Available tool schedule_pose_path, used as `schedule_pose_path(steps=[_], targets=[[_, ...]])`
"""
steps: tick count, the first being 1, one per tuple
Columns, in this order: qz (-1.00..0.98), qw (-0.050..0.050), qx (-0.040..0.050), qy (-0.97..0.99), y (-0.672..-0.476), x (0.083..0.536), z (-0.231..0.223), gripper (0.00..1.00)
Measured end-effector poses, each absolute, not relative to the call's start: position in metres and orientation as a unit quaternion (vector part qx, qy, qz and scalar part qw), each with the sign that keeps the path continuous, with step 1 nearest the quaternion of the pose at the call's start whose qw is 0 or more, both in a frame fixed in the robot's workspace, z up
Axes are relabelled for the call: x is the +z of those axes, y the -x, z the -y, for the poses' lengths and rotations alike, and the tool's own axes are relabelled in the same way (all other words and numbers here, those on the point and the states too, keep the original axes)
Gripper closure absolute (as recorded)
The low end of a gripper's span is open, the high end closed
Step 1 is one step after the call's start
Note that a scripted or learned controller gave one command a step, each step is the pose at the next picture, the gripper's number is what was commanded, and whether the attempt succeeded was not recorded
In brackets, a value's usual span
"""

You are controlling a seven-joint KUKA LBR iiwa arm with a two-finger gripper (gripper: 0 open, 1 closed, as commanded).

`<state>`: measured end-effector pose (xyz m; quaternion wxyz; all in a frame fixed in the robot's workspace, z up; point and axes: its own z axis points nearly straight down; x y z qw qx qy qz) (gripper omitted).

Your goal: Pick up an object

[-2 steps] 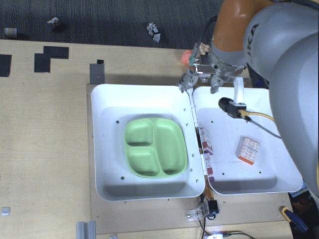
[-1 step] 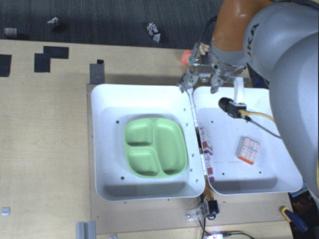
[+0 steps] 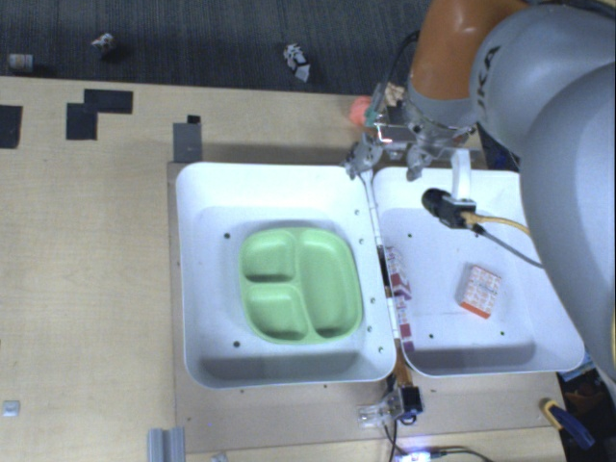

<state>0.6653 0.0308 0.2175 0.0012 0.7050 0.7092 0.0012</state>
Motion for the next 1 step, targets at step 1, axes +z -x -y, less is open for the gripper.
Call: schedule_pose_path(steps=[1], targets=[[-0.709,0.001,0.0012,-0.705,-0.6653,0.2175,-0.0308,0.00]])
